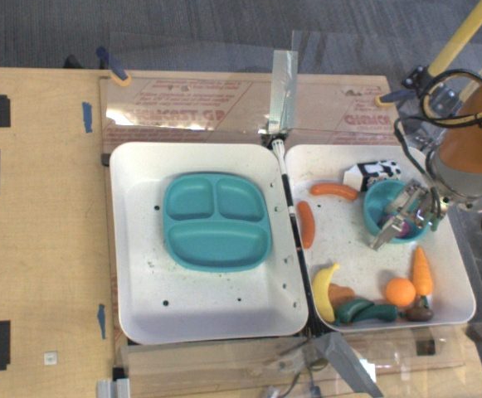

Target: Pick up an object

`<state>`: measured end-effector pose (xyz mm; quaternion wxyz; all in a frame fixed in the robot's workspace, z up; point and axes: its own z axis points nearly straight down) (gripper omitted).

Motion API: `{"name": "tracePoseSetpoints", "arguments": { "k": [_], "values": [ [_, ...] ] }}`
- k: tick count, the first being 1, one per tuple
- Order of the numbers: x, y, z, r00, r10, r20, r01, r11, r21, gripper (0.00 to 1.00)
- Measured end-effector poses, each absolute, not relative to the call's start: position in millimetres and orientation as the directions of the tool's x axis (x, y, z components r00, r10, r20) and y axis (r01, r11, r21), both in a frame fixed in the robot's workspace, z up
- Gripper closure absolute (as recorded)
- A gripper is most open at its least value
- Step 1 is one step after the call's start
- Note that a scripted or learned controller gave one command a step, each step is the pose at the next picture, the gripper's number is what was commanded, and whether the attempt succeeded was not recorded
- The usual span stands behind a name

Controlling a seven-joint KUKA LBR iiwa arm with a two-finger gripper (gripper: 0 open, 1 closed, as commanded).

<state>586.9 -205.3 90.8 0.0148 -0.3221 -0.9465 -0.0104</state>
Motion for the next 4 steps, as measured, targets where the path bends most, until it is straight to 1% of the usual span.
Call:
{"name": "tracePoseSetpoints", "arguments": {
  "k": [1,2,3,4],
  "values": [
    [585.8,-204.5,90.9,-0.766,0.642,0.033,0.643,0.766,0.006,0.0],
    [518.1,-224.6,91.5,-0.764,0.645,-0.012,0.645,0.764,0.005,0.0],
    [523.6,-217.0,106.5,-0.773,0.635,-0.014,0.634,0.773,0.016,1.0],
    [494.7,-157.1,199.9,-0.775,0.632,-0.01,0.632,0.775,0.007,1.0]
  ]
}}
